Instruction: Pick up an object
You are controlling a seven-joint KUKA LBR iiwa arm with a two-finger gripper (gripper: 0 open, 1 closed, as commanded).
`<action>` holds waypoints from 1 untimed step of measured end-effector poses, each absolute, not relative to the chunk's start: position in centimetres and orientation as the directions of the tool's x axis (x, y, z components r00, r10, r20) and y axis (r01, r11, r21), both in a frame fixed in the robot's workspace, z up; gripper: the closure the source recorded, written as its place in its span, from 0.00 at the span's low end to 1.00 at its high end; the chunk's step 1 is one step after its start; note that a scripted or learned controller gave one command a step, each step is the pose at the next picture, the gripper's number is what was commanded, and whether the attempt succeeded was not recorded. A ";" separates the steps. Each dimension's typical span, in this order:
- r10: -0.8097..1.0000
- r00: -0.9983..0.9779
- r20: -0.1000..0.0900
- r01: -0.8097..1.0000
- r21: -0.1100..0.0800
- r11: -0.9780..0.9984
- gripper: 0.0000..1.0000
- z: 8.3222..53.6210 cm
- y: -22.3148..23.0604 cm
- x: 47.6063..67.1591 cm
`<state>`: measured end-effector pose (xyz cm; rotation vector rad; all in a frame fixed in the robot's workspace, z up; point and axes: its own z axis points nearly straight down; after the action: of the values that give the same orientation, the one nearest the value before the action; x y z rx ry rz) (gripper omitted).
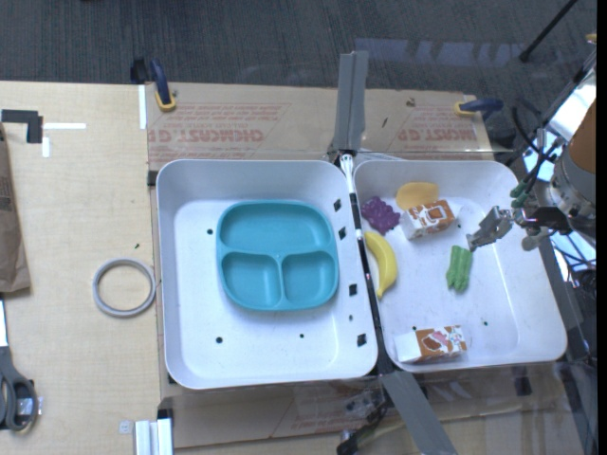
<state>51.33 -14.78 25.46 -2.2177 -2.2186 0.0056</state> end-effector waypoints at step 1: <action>0.999 0.037 0.000 0.999 -0.004 -0.037 0.00 15.0 -17.9 51.8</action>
<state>51.83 -17.86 14.98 -2.2605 -2.1776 0.0034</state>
